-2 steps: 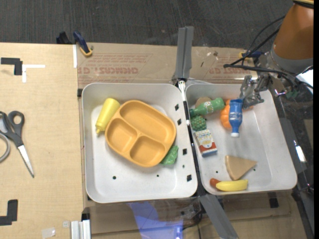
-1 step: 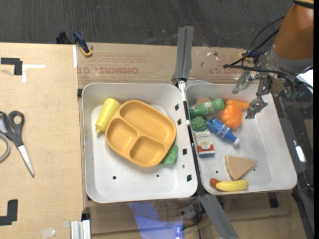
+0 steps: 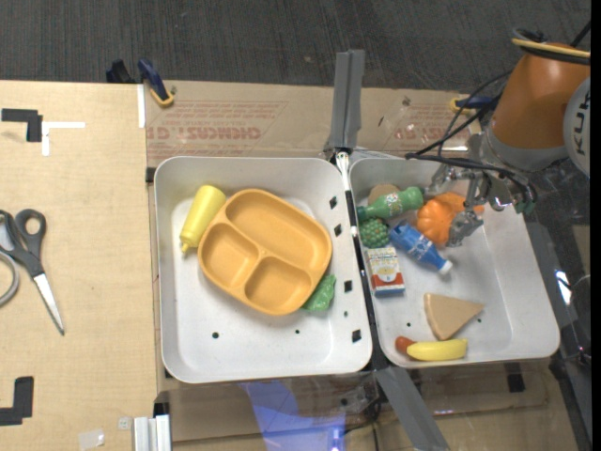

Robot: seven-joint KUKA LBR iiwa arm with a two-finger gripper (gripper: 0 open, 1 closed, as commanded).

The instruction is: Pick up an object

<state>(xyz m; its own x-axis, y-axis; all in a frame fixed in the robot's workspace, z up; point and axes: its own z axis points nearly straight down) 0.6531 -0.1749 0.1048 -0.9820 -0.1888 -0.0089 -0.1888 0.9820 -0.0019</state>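
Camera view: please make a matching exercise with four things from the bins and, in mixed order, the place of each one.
Things:
1. yellow bottle
2. banana
3. green bottle
4. small carton

Places:
A. front edge of the right bin
B. left bin, beside the orange tray
C. right bin, near the divider between bins
D. back of the right bin

Pairs: 1-B, 2-A, 3-D, 4-C

We see a round orange plastic fruit [image 3: 438, 219] in the right white bin [image 3: 522, 289], touching the blue plastic bottle [image 3: 419, 248] beside it.
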